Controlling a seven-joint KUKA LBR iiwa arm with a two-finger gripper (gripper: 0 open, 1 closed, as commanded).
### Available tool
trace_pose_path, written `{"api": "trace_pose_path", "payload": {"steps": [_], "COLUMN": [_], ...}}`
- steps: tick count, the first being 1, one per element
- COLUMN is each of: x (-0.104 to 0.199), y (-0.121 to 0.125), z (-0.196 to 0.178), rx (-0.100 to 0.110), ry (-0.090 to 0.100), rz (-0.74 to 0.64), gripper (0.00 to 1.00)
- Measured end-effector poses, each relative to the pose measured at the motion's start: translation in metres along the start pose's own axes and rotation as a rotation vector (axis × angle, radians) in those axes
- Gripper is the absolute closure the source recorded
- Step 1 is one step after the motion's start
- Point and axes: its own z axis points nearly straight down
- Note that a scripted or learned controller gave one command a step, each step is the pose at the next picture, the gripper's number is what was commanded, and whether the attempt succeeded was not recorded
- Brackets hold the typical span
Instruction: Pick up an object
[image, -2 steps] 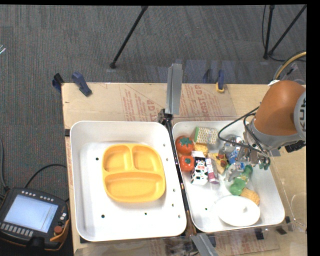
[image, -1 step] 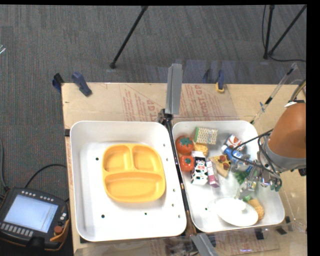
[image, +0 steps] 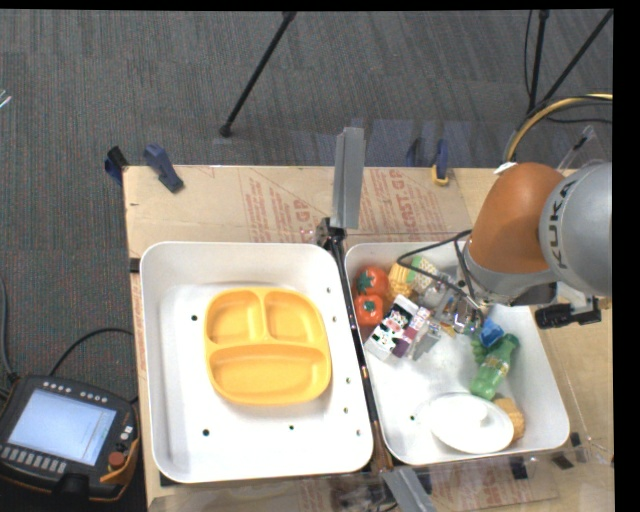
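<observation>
The gripper (image: 432, 322) was down in the right bin (image: 555, 395), low among the pile at its far-left side, and whether it was clenched or released I could not tell — cables and the wrist hid too much. It sat right against the small carton (image: 393, 328), the white one with black and pink print, which leaned by the bin's left wall. No object looked lifted; I judged this the reach-and-close step, with the pick not yet made. The next move would call for a firm close on one item, the carton likeliest, then a straight rise clear of the rim.

Crowding was the trouble. Two tomatoes (image: 369, 295) lay just beyond the carton, a yellow corn piece (image: 412, 270) beside them. On the gripper's other side a blue piece (image: 490, 333) touched a green bottle (image: 493, 368), and nearer me sat a white bowl (image: 466, 422), upturned. Any of these could be nudged or pinched along.

The left bin (image: 170, 300) held a yellow divided plate (image: 266, 345), well apart. A pendant (image: 62, 432) lay off the bench (image: 250, 205).
</observation>
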Motion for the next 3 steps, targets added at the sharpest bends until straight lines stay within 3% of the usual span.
{"api": "trace_pose_path", "payload": {"steps": [1,2,3], "x": [-0.028,-0.058,-0.014], "y": [-0.08,-0.048,-0.014], "z": [-0.036,-0.005,0.0], "rx": [0.002,-0.002,0.001], "ry": [-0.006,-0.011,-0.002], "rz": [0.037,-0.069,0.143], "gripper": [0.0,0.0,0.0]}}
